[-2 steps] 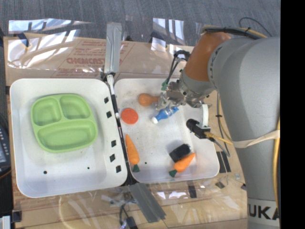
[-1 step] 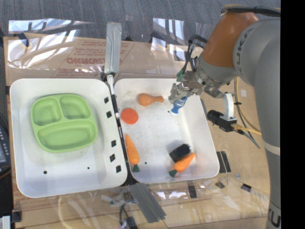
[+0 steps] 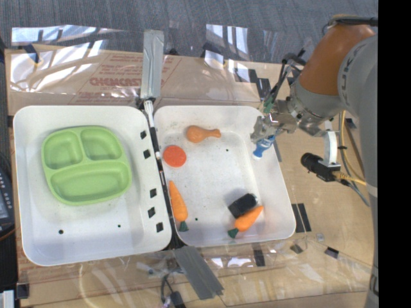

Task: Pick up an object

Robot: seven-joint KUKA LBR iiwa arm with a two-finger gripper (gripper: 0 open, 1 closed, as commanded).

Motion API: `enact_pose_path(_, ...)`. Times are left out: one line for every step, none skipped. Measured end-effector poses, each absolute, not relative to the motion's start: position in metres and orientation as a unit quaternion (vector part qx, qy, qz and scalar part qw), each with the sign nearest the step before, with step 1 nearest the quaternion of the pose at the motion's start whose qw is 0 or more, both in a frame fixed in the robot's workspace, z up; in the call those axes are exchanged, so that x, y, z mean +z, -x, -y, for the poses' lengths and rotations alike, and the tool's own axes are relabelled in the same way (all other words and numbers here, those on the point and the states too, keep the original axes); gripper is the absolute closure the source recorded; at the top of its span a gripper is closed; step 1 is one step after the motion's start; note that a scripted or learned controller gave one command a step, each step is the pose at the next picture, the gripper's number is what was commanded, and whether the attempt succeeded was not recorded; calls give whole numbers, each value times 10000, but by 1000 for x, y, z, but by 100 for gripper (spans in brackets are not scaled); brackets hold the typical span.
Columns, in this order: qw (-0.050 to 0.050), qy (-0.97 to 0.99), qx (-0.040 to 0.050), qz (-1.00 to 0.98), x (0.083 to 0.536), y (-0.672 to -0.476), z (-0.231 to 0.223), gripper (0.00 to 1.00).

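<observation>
Camera view: gripper (image 3: 264,135) hung over the right rim of the right bin (image 3: 282,201), fingers narrowed on a small blue-and-white object (image 3: 260,149).

Reached in from the right on the grey arm (image 3: 334,63) with its orange band. Blue-and-white object seen between the fingers, just above the bin's right wall, slightly tilted; whether it touched the rim, impossible to tell. Scattered across the right bin: an orange drumstick toy (image 3: 202,133) at the far side, a red-orange disc (image 3: 174,156) near the left wall, a carrot (image 3: 178,204) along that wall, a black block (image 3: 242,205) touching a second carrot (image 3: 247,220) at the near right. In the left bin (image 3: 26,172): a green divided plate (image 3: 85,163), lying flat.
</observation>
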State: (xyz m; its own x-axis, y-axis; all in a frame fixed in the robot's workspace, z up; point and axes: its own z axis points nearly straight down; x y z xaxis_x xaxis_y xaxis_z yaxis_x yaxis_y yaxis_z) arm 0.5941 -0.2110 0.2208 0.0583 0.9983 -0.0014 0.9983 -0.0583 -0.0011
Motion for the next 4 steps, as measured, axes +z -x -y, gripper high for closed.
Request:
enact_pose_path(-28, -7772, -18, -6293, 218, -560, 206, 100)
enact_pose_path(-19, -7543, -10, -6566, 238, -523, 199, 100)
enact_pose_path(-18, -7602, -15, -6497, 232, -487, 167, 100)
enact_pose_path(-19, -6451, -7, -7641, 235, -477, 160, 100)
